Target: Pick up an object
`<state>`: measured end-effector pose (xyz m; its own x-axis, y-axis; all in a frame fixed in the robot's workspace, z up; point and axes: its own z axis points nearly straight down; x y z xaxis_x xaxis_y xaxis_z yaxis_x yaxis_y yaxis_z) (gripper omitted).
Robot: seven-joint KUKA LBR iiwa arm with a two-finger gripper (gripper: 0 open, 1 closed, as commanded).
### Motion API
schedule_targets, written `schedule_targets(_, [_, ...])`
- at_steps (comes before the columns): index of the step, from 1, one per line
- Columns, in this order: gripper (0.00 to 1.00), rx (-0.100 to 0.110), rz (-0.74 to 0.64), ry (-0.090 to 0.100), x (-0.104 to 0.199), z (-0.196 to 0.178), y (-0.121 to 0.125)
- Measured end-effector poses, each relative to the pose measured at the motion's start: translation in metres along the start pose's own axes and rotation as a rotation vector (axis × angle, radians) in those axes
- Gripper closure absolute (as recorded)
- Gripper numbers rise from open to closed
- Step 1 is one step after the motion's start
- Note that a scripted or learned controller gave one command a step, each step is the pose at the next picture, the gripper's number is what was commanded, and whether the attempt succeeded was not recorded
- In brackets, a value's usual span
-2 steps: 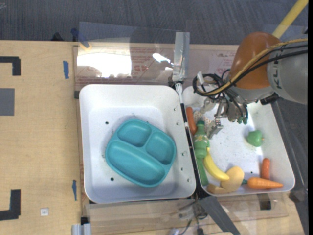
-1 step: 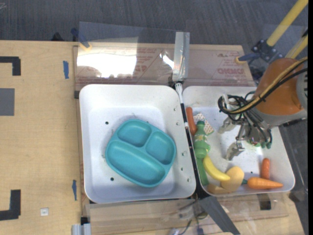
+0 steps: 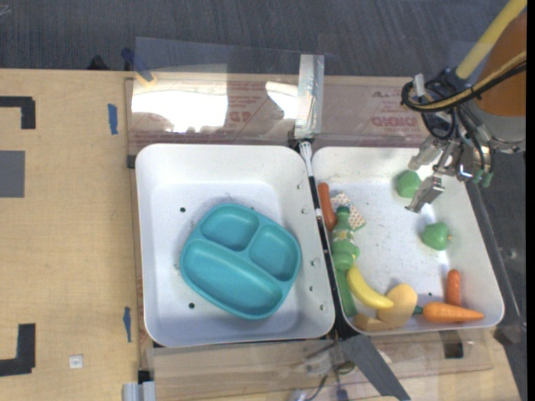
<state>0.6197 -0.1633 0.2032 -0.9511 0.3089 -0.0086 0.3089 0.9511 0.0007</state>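
Now looking down on two white bins sitting side by side on the bench. Seeing the gripper point(image 3: 436, 174) hanging over the far part of the right bin point(image 3: 491, 261), coming in from the right on the grey arm point(image 3: 501, 98) with its orange band. Not being able to tell whether open or closed (too small and blurry here). Finding a round green toy point(image 3: 407, 182) just beside the gripper, on its left, low in the bin; not seeing it held. Spotting a second green toy point(image 3: 435, 236) a bit nearer, sitting alone on the white floor. Finding a carrot point(image 3: 451, 312) lying flat along the near wall, with a short orange piece point(image 3: 453, 284) just above it. Seeing a yellow banana point(image 3: 368, 291) curling next to a tan rounded toy point(image 3: 402, 301), the two touching. Noticing a long orange-red toy point(image 3: 326, 205) lying against the left wall of that bin, with some green pieces point(image 3: 344, 245) piled just below it. Seeing a teal plate point(image 3: 241, 260) with three parts lying flat in the left bin point(image 3: 159, 190).
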Motion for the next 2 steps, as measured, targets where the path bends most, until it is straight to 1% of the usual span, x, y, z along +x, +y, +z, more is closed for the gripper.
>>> schedule_targets(1, [0.00, 0.000, 0.021, 0.000, -0.029, 0.108, -0.042])
schedule_targets(2, [0.00, 0.001, -0.060, 0.000, -0.017, 0.116, -0.033])
